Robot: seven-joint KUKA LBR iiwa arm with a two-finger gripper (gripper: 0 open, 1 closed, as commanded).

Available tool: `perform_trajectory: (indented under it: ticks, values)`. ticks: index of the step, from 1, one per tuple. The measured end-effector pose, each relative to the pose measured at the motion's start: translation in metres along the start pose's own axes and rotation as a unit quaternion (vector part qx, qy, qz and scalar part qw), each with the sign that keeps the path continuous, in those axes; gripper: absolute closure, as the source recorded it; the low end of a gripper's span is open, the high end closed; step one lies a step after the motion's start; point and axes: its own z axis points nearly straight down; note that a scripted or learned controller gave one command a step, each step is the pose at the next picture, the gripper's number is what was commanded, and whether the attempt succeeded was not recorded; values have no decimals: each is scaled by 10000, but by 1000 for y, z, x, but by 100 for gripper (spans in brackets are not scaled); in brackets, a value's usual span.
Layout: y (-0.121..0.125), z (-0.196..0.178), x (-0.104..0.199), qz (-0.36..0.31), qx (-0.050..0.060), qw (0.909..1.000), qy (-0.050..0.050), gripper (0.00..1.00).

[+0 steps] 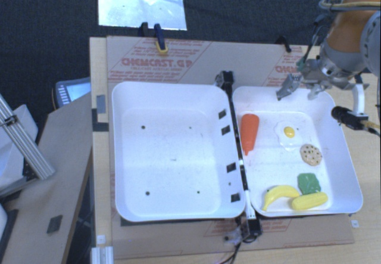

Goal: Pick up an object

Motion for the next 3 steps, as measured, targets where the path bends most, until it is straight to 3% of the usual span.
perform_trajectory:
  ticks: [1,2,3]
  values:
    - [10,-177,37,-31,-105,9999,-11,0]
    - [8,-328,94,-43,-104,9999,2,0]
    - [8,-329,90,-30,-29,10000,-6,100]
